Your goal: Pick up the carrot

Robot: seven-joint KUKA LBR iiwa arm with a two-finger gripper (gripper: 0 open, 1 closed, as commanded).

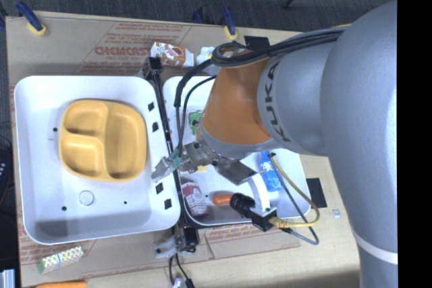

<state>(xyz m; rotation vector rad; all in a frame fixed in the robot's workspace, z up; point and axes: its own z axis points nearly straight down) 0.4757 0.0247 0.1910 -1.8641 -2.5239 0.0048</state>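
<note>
Orange carrot [221, 198] lies near the front edge of the right bin [297, 160], just beside a small can [194, 199] on its left and a black cable fitting on its right. Arm [283, 98] covers most of that bin; gripper [177, 160] sits at the divider between bins, near the carrot but apart from it. Cannot tell how the jaws stand. Nothing visibly grasped. Step in hand, by my reading: approach, pick not yet made. Next move calls for shifting toward the carrot and descending clear of the can. Left bin [27, 145] holds a yellow tray [104, 138].

2 bins [27, 145], 1 tray [104, 138] (yellow), 1 carrot [221, 199]
</note>
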